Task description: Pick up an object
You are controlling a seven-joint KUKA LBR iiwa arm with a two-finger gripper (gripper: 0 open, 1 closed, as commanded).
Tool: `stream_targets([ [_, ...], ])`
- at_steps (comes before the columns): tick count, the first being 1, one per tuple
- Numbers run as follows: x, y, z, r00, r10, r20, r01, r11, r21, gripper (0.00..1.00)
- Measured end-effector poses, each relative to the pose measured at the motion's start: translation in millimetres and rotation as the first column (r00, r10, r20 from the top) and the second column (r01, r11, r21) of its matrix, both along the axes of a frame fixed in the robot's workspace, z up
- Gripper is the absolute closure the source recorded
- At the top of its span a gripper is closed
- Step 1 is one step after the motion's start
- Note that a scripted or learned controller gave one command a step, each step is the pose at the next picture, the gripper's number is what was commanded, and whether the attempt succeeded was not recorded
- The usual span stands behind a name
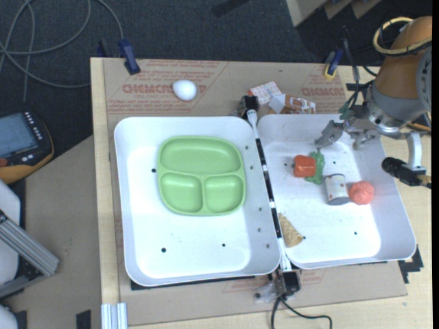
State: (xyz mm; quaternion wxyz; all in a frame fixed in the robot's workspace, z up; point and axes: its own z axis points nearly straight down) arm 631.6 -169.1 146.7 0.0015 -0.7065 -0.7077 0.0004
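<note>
Nearest the camera, a tan chip [291,233] lay at the front-left of the right bin [384,242], near the divider. Left bin [137,204] held a green tray [202,175] w/ three compartments. In the right bin: an orange block [304,166] touching a green piece [317,169], a grey can [336,188] just beside them, and a red ball [361,192] against the can's right side. Gripper [341,133] hung over the bin's back edge, apart from all items (nothing between its fingers); jaw state: couldn't tell. Behind the bins, a white egg [184,89] and wrappers [281,101] sat on the board.
</note>
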Motion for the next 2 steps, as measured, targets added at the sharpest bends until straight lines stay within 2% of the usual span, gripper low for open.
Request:
stream_targets([
  [1, -2, 23, -63, 1.000, -0.001, 0.000, 0.001, 1.000, 0.000, 0.00],
  [2, -1, 23, -52, 1.000, 0.000, 0.004, 0.000, 1.000, -0.001, 1.00],
])
